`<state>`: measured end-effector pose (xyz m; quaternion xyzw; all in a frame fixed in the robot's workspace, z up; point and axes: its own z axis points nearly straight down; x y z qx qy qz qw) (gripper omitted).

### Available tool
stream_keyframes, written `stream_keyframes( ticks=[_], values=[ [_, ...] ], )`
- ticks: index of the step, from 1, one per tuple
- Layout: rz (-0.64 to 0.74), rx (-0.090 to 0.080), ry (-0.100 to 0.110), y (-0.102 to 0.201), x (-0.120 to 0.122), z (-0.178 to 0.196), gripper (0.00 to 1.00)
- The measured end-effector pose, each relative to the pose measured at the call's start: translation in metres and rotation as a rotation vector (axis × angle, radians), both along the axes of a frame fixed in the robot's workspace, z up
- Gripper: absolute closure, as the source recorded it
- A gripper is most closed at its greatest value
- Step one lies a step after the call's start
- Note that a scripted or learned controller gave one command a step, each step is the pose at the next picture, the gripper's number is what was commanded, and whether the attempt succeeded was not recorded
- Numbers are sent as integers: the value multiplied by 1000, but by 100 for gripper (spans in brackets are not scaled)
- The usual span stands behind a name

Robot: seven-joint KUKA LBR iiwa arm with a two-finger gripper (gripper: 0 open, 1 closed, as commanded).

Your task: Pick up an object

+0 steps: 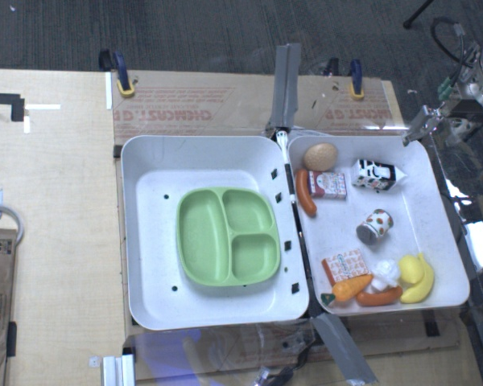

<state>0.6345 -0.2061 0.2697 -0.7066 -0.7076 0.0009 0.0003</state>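
Camera view: green plate (225, 236) in left bin (134, 215), banana (417, 278), carrot (352, 288) crowding right bin (423, 215); jaws' state unclear.

Both white bins (137, 240) appear to be smooth plastic with a faint speckle; the green divided tray (228, 236) in the left one is matt plastic. The worktop (48, 215) is pale, matt wood, with brown printed cardboard (185, 107) along its far edge. The banana (416, 278) and sausage (306, 193) in the right bin look like glossy plastic.
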Motion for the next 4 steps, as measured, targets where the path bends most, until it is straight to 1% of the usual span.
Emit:
stream_keyframes(
  ticks=[1,2,3,4],
  values=[
    [97,-1,-5,29,21,-145,0],
    [-16,13,-7,-4,31,-170,0],
    [-15,1,-11,-8,30,-162,100],
    [-89,-1,-2,15,25,-60,100]
  ],
)
